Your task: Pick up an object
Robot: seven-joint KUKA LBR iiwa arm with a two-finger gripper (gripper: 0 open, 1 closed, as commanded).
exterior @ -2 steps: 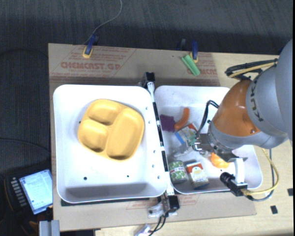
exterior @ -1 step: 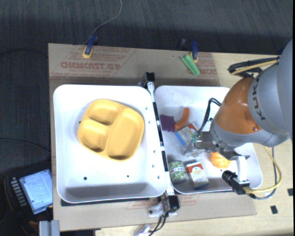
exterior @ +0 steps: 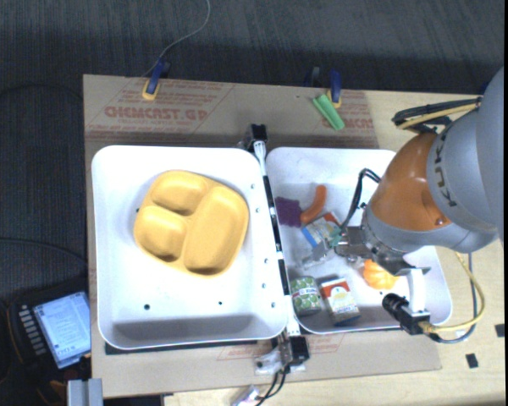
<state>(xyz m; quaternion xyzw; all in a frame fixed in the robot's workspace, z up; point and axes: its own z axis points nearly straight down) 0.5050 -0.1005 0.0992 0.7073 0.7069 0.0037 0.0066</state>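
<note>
Right bin [exterior: 279,163]: clutter | end effector [exterior: 343,245] grip unclear | left bin [exterior: 110,227]: yellow mould [exterior: 192,221]

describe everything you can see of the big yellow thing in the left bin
The yellow thing is a large, smooth, matte tray-like form with three rounded lobes, two smaller at its left and one bigger at its right. It looks like moulded plastic or foam. It lies flat, slightly turned, in the upper middle of the left bin, alone, touching only the floor.

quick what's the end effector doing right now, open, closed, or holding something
End effector: low in the right bin, among the small items; open, shut or holding cannot be told from this view.
</note>
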